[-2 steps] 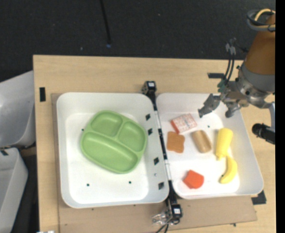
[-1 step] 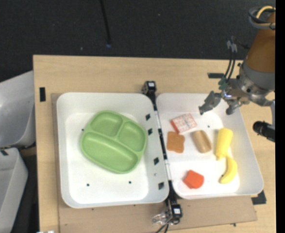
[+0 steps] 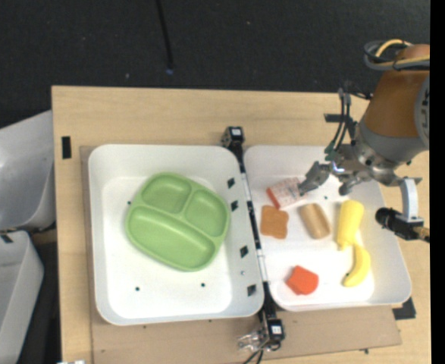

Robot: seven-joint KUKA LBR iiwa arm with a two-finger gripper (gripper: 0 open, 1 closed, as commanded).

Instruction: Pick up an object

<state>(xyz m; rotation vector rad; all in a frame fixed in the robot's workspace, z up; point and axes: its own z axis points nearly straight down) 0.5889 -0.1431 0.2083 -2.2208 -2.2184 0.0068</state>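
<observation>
A: Counter [image 3: 154, 116] first. Pale wood, two white bins side by side. Left bin [image 3: 104, 279] carries a green divided plate [image 3: 178, 220].

B: Right bin [image 3: 393, 279]?

A: Five candidates. Yellow banana [image 3: 352, 241] toward the right wall, tan cylinder [image 3: 314, 221] just beside it, orange-brown slab [image 3: 274, 222] left of that, red block [image 3: 303, 280] near the front, small red-and-white packet [image 3: 284, 192] at the back.

B: And the arm [image 3: 393, 116]?

A: In from the right, end effector [image 3: 334, 179] above the bin's rear half, between packet and banana. Fingers spread open, nothing between them (one tip looks close to the packet).

B: Step?

A: Approach, I'd judge; no grasp yet. Next it needs to centre over one item, likely packet or cylinder, descend, then close without nudging the neighbours.
</observation>
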